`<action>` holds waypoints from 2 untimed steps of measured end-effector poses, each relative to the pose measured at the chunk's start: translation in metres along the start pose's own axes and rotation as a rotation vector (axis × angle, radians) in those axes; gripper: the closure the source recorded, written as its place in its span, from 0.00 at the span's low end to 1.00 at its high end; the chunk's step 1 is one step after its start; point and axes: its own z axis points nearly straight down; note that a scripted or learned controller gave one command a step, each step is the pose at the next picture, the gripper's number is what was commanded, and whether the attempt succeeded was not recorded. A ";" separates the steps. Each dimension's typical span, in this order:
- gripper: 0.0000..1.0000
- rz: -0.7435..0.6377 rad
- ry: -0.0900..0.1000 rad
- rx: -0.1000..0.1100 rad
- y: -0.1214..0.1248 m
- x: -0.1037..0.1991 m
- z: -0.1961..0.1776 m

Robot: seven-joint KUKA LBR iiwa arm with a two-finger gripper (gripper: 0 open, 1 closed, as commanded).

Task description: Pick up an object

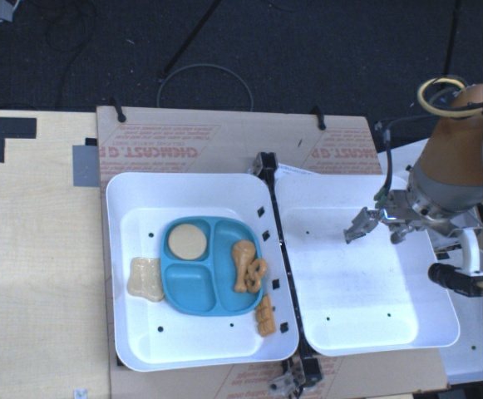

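Gripper: the two-finger gripper (374, 225) hangs over the right bin (441, 335), near its right wall and toward the far edge; its grey fingers (359, 227) are spread apart and grasp nothing.
Arm: the grey arm (449, 169), with its orange band, reaches in from the right edge of the bench.
Right bin: the white floor beneath the gripper is bare where it shows.
Left bin: the left bin (120, 223) sits just beside the right one, their inner walls touching along a black divider (278, 248).
Tray: a blue compartment tray (195, 293) lies in the middle of the left bin.
Round piece: a tan disc (187, 241) rests in the tray's far-left compartment.
Twisted piece: a tan, pretzel-like object (248, 266) lies in the tray's right compartment.
Flat piece: a pale, bread-like object (145, 278) lies on the bin floor, touching the tray's left edge.
Small piece: an orange-brown object (265, 316) lies by the tray's near-right corner, close to the divider.
Bench: cardboard (191, 144) lines the surface under both bins.
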 end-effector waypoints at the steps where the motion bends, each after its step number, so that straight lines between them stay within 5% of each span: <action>1: 0.00 -0.001 0.000 0.001 0.000 0.006 0.063; 2: 0.00 0.000 -0.002 -0.005 0.000 0.007 0.115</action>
